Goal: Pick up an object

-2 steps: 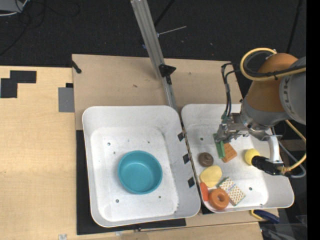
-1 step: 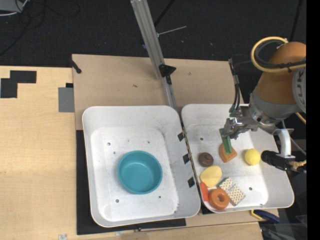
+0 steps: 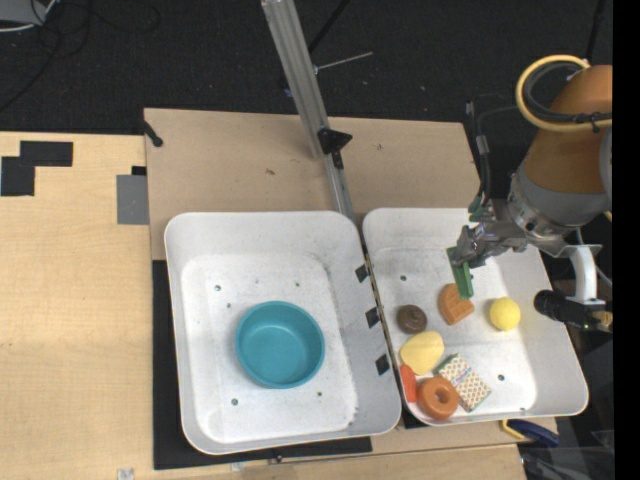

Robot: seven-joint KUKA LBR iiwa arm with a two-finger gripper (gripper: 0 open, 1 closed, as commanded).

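My gripper [image 3: 463, 276] hangs low over the right bin [image 3: 560, 388], near its middle, with the arm reaching in from the right. Just below its tip lies a small orange block [image 3: 455, 306]; whether they touch I cannot tell. A yellow ball [image 3: 505, 314] lies to the block's right and a brown round piece [image 3: 411, 318] to its left. Nearer the front edge sit a pale yellow lump [image 3: 422, 350], an orange ring [image 3: 438, 397], a checked packet [image 3: 466, 382] and a red piece [image 3: 408, 380].
The left bin [image 3: 200, 268] holds a teal bowl [image 3: 280, 343]. Black clips sit on the wall between the two bins [image 3: 367, 298]. A slanted metal rail [image 3: 305, 78] rises behind the bins. The right bin's back part is bare.
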